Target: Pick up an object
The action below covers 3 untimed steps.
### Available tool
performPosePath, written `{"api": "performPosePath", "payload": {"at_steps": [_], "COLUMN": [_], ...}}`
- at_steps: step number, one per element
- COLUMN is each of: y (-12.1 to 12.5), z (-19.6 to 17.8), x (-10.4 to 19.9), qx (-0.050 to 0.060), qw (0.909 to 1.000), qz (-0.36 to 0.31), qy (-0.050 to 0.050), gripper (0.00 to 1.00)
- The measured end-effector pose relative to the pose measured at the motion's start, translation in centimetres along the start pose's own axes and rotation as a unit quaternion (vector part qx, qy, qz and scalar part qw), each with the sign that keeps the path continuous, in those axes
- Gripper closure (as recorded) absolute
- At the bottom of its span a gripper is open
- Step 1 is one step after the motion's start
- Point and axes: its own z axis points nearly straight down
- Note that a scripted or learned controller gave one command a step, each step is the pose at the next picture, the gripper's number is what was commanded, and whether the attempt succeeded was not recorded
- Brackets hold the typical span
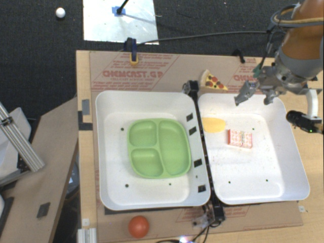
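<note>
We see the right bin (283, 186) first, then the gripper (256, 94) hovering over its far edge, fingers spread wide, holding nothing; the pink packet (240, 138) lies just nearward and slightly left, long axis left-right; yellow piece (213, 124) further left

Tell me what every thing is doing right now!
gripper: open, up over the back rim of the right bin, holding nothing
green tray: lying flat in the left bin
yellow piece: lying in the right bin near the divider
pink packet: lying flat in the right bin
pizza slice toy: behind the bins
orange ball: in front of the bins
</note>
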Motion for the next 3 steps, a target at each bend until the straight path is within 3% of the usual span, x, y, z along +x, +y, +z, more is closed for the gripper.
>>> {"api": "performPosePath", "payload": {"at_steps": [1,3], "y": [0.2,-0.4], "z": [-0.7,8.0], "x": [0.0,0.1], "qx": [-0.006,-0.004], "qw": [1.0000,1.0000], "qz": [-0.001,0.000], "qy": [-0.001,-0.001], "gripper": [0.00,0.00]}}
